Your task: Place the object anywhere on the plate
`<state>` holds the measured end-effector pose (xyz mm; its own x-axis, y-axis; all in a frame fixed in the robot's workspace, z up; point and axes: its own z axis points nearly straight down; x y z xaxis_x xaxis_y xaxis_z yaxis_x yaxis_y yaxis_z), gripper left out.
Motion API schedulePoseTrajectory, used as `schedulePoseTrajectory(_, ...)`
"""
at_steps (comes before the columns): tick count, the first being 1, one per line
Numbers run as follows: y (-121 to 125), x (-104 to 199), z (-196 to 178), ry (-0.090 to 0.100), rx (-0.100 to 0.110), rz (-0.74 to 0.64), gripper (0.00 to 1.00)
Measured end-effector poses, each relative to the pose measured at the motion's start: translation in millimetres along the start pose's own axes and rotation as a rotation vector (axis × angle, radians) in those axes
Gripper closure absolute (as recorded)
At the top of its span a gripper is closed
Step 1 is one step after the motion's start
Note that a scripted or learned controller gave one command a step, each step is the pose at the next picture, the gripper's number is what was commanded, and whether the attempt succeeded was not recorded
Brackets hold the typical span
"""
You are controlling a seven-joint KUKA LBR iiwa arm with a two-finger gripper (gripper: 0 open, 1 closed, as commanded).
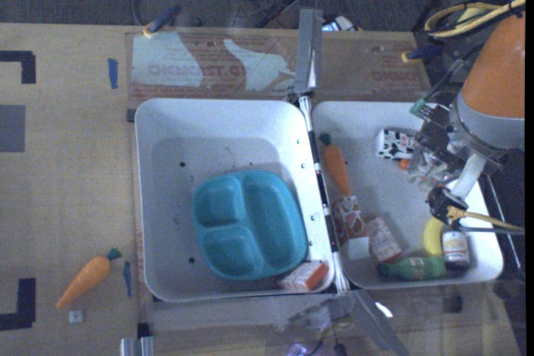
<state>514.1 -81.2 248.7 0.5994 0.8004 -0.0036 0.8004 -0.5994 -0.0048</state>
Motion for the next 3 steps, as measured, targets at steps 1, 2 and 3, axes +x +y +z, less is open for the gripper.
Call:
schedulePoseTrajectory(1, 0, 0, 0, 0.000, 0.000, 0.000, 0.00)
schedulePoseTrajectory(2, 1, 1, -6, -0.005, 0.005, -0.003, 1.00)
schedulePoseTrajectory(3, -21, 87, 27, -0.002, 0.000, 0.190, 1.00)
